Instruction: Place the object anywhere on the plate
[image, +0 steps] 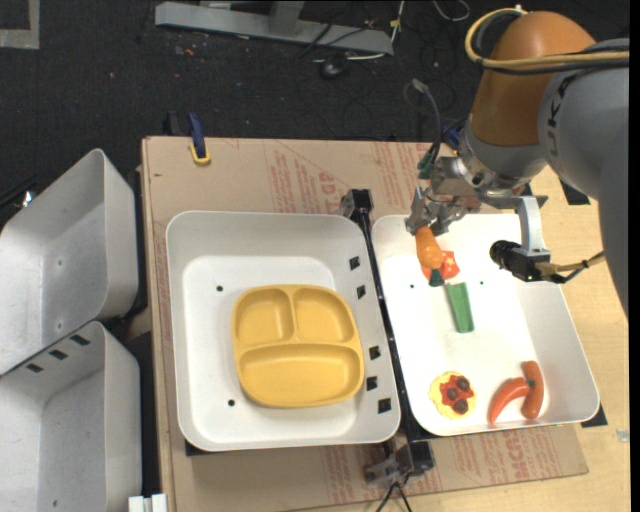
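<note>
Gripper (432, 222) closed on the carrot's (431, 251) top end, above the right bin's (570, 330) upper left corner. A thin end grip may let the carrot swing or slip before reaching the plate (297, 345) in the left bin (190, 300). Arm enters from upper right, wrist pointing down.

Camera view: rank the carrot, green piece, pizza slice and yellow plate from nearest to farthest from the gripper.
From the gripper:
1. Carrot, right beneath it, right bin.
2. Green piece, mid right bin.
3. Pizza slice and yellow plate in the left bin: too close to call.
</note>
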